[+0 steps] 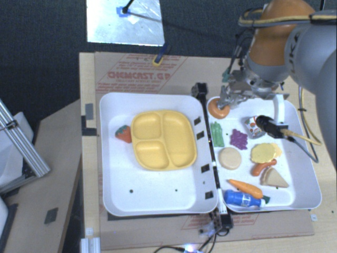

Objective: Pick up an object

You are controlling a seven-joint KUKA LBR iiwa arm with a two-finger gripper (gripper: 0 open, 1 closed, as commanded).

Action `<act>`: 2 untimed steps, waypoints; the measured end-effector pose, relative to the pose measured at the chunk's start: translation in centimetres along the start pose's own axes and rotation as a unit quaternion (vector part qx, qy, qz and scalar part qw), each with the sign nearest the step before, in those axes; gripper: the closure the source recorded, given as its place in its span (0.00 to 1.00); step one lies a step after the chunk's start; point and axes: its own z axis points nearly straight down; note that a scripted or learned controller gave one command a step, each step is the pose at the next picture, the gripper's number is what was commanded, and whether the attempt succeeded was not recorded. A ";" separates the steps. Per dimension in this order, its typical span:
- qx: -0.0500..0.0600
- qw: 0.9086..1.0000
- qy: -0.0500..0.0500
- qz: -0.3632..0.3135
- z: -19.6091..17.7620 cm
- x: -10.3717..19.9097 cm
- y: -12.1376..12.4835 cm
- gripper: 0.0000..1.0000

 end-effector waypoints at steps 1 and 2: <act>-0.001 1.000 0.000 0.000 0.2 5.1 2.0 1.00; 0.002 1.000 -0.001 0.005 0.7 4.6 0.5 1.00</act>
